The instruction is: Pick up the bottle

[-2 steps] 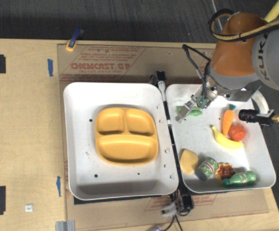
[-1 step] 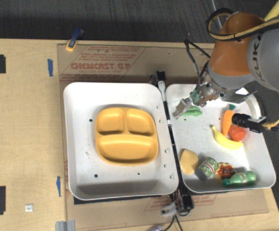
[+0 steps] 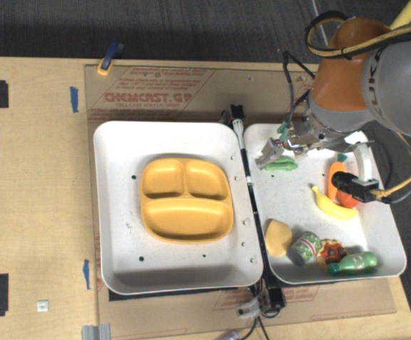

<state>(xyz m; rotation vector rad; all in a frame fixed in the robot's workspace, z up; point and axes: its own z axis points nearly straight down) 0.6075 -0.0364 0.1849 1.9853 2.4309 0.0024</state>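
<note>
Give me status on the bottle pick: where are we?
Done: nothing visible; the green bottle lies at the right bin's near edge beside a can. In hand: the gripper hovers over the bin's far left corner, above a green pea pod. Left: reach the bottle, grasp, lift.

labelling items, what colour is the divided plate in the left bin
Yellow-orange; the divided plate shows best in the camera view.

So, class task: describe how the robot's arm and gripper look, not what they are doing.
The arm is smooth grey with rounded casings and dark lettering on its side. An orange band sits above the wrist. Black cables loop over it, and a yellow-and-black cable runs along its lower side. The gripper is small, metallic grey, with green parts.
</note>
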